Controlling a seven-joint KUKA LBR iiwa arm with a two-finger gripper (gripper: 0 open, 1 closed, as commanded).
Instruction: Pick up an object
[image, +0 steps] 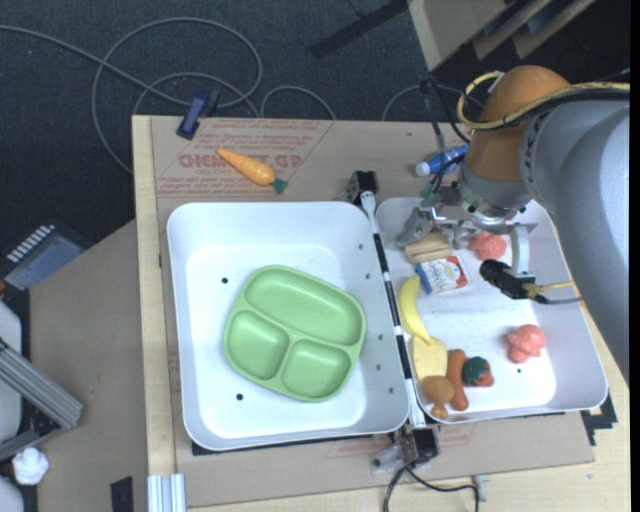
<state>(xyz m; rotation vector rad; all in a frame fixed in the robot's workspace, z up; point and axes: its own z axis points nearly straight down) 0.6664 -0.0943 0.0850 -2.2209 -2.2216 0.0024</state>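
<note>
The fingers (455, 222) hang low over the right bin's (585, 372) far-left corner; how wide they stand I cannot tell. Just below them lies a tan block (428, 248), long axis running left-right, beside a small carton (444, 275). Nearer, a banana (411, 312) runs along the left wall.

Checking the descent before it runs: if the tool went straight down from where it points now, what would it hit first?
Likely the tan block lying under the tool at the right bin's far end, with the small carton just beside it. Depth is hard to judge from this slant.
</note>
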